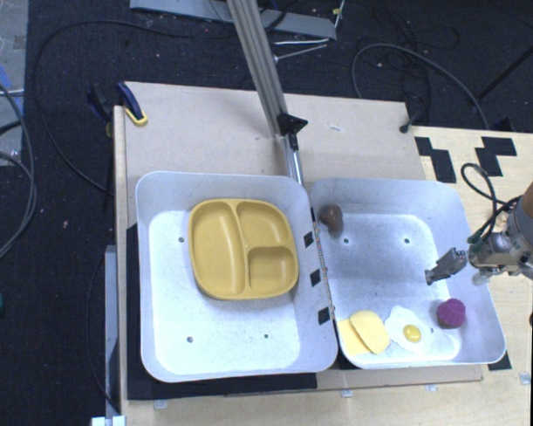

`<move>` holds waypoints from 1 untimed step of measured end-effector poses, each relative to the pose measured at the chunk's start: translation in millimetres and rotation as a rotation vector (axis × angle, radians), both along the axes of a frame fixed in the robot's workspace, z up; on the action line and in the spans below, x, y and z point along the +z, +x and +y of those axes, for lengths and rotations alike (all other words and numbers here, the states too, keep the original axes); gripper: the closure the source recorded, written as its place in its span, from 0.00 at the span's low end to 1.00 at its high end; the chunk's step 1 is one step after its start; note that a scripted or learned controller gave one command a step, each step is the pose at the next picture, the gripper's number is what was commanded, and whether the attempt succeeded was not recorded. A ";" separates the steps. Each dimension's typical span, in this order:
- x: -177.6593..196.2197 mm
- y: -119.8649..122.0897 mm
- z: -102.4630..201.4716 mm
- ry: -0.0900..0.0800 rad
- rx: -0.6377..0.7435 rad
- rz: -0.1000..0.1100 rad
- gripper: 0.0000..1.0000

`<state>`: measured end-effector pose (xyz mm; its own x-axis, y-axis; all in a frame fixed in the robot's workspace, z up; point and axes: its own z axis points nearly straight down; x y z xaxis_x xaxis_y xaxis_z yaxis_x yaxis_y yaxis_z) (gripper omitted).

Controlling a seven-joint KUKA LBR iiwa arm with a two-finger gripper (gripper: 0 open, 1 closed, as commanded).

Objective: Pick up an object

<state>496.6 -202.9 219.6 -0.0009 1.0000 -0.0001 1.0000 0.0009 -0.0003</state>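
My gripper (pixel 450 268) hangs over the right edge of the right bin (pixel 385 199), reaching in from the right. A purple ball (pixel 451 313) lies just below it near the bin's front right corner, apart from it. A fried egg toy (pixel 411 332) and a yellow piece (pixel 368 331) lie along the bin's front wall. A small brown object (pixel 332 218) sits at the bin's back left. Nothing shows between the gripper's tips.
The left bin (pixel 157 335) holds a yellow divided plate (pixel 243 249). A metal pole (pixel 263 63) slants from the top down to the gap between the bins. Cables lie on the dark floor around the bench.
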 end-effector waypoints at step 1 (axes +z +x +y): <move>-59.0 3.7 8.8 0.002 -0.001 0.004 0.00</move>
<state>500.3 -194.1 160.6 -0.0003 1.0000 0.0018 1.0000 0.0003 -0.0041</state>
